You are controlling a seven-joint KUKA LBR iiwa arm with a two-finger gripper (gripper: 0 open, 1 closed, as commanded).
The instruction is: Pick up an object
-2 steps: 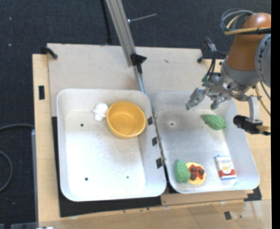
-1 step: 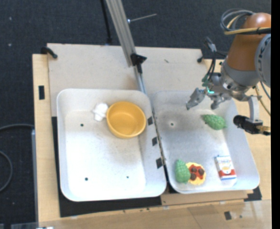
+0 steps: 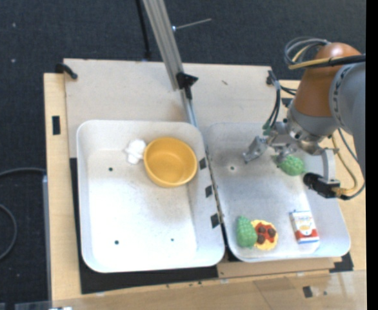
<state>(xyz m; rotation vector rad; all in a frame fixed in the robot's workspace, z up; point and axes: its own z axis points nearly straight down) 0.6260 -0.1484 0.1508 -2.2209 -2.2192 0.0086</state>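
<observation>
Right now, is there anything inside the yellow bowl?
Nothing shows inside the yellow bowl; its bottom looks bare. A small white thing touches its outside edge in the left bin. The bin floor under the bowl is covered.

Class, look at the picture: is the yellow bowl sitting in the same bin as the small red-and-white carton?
No. The yellow bowl sits in the left bin, while the red-and-white carton lies in the right bin.

Yellow bowl (image 3: pixel 170 161) in left bin (image 3: pixel 99 237); green ball (image 3: pixel 292 165) beside gripper (image 3: pixel 271 148) over right bin (image 3: pixel 334 237)
</observation>
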